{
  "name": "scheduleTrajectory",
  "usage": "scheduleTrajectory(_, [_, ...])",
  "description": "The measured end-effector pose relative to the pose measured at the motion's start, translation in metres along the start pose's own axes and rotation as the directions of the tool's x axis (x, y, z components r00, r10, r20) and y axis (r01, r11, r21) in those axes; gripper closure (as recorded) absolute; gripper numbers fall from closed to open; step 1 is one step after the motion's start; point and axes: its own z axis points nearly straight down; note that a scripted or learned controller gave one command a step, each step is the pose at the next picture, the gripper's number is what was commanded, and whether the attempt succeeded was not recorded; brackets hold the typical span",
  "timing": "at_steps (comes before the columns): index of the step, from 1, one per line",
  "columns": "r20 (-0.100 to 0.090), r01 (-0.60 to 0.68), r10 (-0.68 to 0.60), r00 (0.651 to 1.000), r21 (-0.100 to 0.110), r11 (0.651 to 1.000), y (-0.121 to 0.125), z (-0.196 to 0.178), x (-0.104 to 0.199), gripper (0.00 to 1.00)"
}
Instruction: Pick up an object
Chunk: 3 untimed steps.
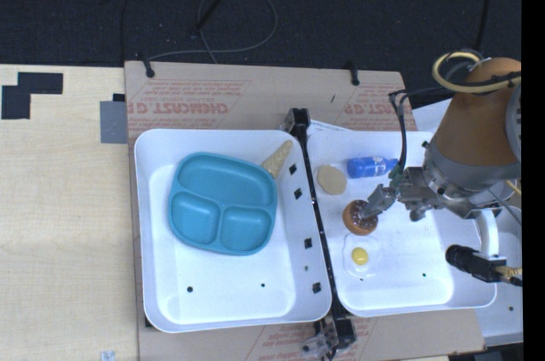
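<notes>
Where the arm [477,129] reached in from the right, its tool [368,214] hung low over the right bin [417,287], tilted down toward the left. The tool's tips sat right at a small round brown object [358,219], touching or just above it. The tips were too small and dark to judge, so I cannot tell whether the tool was spread, pressed together, or pinching the brown object.

The brown object lay near the left side of the right bin, about midway from front to back. Just behind it and slightly left lay a pale tan disc [331,179]. To the right of the disc, a blue bottle [370,167] lay on its side, near the tool's upper part. In front of the brown object sat a white piece with a yellow centre [359,256], like a toy fried egg, close to but apart from the brown object.

The left bin [170,300] held a blue divided plate [223,203] with three compartments, lying flat in the back half. A tan cone [277,157] rested at the plate's back right edge, pointing toward the black divider [311,214] between the two bins.

Both bins sat on a cardboard sheet [230,100] on the pale counter [60,214]. Dark cables [238,10] ran across the dark floor behind.
</notes>
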Motion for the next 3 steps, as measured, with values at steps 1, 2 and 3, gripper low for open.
scheduleTrajectory(1, [0.001,0.002,-0.002,1.000,-0.012,1.000,0.003,-0.006,0.000,0.00])
scheduleTrajectory(2, [0.001,0.001,-0.001,1.000,-0.008,1.000,0.006,0.038,-0.003,0.00])
scheduleTrajectory(3, [0.001,0.001,-0.001,1.000,-0.007,1.000,0.006,0.089,-0.012,0.00])
